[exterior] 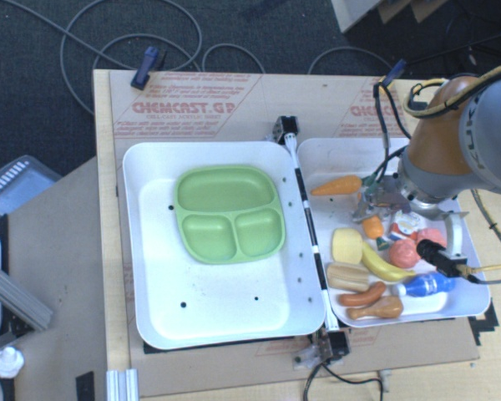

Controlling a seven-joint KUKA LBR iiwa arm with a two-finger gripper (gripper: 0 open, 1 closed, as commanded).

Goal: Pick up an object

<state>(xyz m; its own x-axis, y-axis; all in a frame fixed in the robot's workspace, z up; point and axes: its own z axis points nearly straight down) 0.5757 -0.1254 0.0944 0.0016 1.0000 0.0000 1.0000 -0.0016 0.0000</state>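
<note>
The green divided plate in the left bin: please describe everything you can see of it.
The green divided plate looks like pale green matte plastic, a rounded rectangle with one long compartment along its far side and two smaller ones nearer the camera. It lies flat, right side up, slightly turned, in the upper middle of the left white bin. Nothing sits in it.

left bin: open floor around the green tray. right bin: crowded with toy food; free floor beside the carrot at the far end.

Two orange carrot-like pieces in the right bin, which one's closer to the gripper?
The small orange piece, just below the gripper. The long carrot lies farther left, by the bin divider.
</note>
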